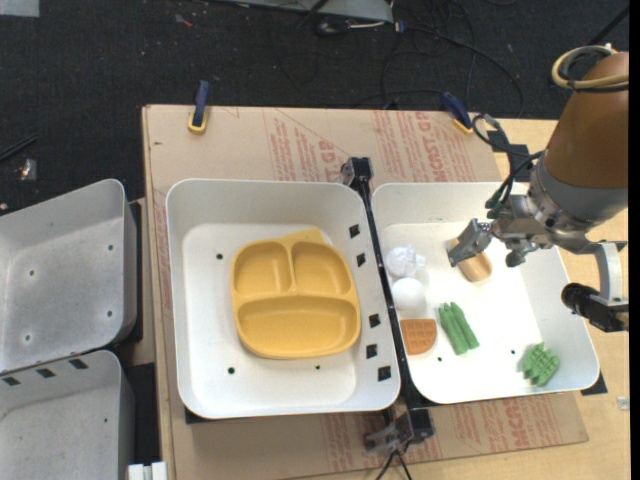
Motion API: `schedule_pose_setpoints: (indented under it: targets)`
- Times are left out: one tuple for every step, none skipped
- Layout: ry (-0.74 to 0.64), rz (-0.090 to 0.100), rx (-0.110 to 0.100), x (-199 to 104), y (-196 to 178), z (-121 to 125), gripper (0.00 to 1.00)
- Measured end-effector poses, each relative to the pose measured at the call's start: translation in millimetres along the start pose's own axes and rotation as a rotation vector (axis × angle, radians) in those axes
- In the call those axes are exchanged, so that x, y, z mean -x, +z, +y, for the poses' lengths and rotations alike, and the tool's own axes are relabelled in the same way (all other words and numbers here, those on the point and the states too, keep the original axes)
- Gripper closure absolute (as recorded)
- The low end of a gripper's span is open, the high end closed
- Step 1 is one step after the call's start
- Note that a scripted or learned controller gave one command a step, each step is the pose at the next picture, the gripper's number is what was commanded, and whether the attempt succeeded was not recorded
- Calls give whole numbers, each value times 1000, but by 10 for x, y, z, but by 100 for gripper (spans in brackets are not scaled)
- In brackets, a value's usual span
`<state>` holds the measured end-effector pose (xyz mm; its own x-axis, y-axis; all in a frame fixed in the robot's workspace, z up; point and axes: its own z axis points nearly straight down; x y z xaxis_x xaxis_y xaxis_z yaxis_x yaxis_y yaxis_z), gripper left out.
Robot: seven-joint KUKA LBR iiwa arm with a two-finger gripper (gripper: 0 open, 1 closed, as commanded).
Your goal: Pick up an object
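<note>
Tan cylindrical block point(478, 267) sits in the right bin point(570, 298), directly under the gripper point(490, 249), whose 2 fingers straddle it, apparently spread; no grasp is visible, likely lined up for closing.

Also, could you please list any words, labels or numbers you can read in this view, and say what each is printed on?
Red lettering on the cardboard sheet under the bins: printed upside down and mirrored from this view, too faint to read reliably.
No readable text on the yellow tray, the right bin or the gripper.
</note>
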<state>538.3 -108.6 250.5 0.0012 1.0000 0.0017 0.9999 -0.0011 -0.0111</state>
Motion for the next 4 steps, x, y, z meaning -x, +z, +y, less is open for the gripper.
schedule_pose_setpoints:
  targets:
    - [-2, -1, 9, -1, -47, 18, 0]
    - [-1, 0, 5, -83, 427, -9, 0]
    - [1, 0, 3, -55, 1071, -41, 0]
    - [0, 0, 5, -61, 1610, -48, 0]
